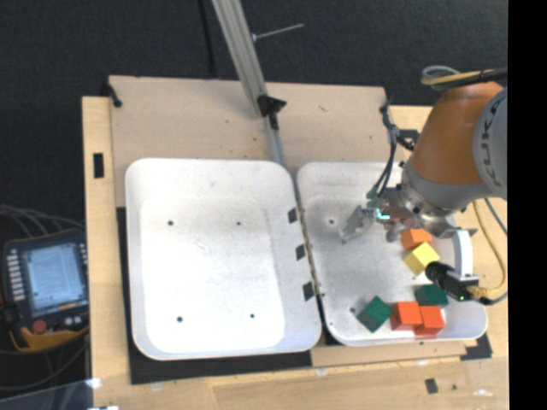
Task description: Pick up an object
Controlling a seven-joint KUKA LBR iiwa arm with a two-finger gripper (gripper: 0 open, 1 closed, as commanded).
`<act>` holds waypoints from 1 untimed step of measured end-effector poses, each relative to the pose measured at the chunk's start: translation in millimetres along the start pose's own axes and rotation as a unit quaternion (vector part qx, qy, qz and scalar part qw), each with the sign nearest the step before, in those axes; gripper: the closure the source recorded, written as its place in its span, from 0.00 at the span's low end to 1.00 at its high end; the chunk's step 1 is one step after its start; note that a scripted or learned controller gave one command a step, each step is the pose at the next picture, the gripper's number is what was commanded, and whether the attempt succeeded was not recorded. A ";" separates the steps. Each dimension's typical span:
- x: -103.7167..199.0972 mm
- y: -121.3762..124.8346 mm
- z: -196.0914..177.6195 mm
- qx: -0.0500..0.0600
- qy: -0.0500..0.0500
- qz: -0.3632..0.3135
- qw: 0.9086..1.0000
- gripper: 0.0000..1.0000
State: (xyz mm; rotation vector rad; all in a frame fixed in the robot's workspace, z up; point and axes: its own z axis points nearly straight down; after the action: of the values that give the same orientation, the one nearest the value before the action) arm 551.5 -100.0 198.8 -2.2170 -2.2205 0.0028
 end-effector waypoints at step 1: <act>-0.2 1.0 -2.3 -0.003 0.000 0.001 1.000 0.00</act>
State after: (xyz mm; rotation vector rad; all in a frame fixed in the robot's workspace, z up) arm 552.5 -100.2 201.1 -2.2228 -2.2211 -0.0021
